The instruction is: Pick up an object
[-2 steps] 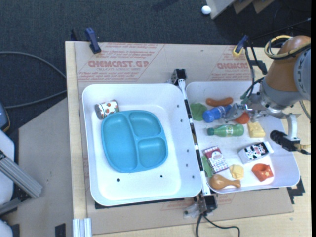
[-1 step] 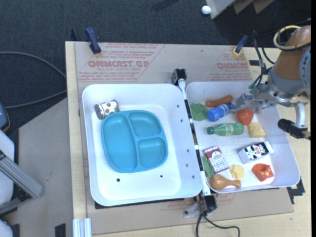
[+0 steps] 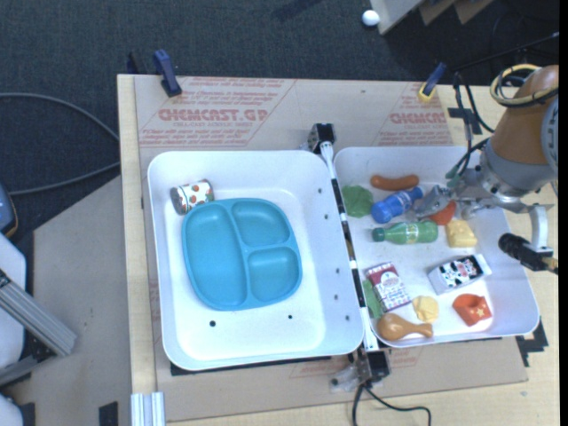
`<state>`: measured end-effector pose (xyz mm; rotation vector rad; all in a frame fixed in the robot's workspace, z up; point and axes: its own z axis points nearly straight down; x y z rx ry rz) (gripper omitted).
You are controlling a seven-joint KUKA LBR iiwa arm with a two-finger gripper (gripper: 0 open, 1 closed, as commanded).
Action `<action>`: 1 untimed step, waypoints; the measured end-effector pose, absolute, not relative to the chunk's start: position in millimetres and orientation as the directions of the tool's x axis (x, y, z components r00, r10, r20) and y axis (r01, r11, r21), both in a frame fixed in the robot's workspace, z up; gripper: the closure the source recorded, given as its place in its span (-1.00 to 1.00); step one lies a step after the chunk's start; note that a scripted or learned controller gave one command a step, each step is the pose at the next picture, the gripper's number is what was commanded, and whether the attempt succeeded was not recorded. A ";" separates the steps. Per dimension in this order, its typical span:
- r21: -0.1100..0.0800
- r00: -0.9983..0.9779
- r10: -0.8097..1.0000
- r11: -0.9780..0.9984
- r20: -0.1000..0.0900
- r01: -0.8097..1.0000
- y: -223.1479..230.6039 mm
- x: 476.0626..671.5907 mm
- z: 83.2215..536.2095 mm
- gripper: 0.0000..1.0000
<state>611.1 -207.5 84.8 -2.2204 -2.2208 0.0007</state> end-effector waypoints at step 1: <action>0.001 -0.004 1.000 0.004 0.008 1.000 -219.2 601.2 85.6 -1.00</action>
